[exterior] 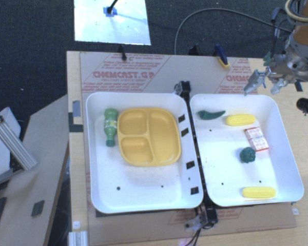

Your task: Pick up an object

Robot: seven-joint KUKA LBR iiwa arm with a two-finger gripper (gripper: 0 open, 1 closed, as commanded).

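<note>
My gripper (pixel 264 84) hangs above the far edge of the right bin (pixel 282 188), its two fingers spread apart with nothing between them. In that bin lie a dark green pepper (pixel 211 115), a yellow corn cob (pixel 240 120), a small red-and-white packet (pixel 256 139), a green broccoli piece (pixel 247 155) and a second corn cob (pixel 258 192) near the front. The corn cob at the back is the nearest object to the gripper, lower and to its left.
The left bin (pixel 100 188) holds a yellow divided tray (pixel 148 136) and a green bottle (pixel 110 126) lying beside it. A black divider (pixel 191 137) runs between the bins. A cable (pixel 205 14) loops behind the bench.
</note>
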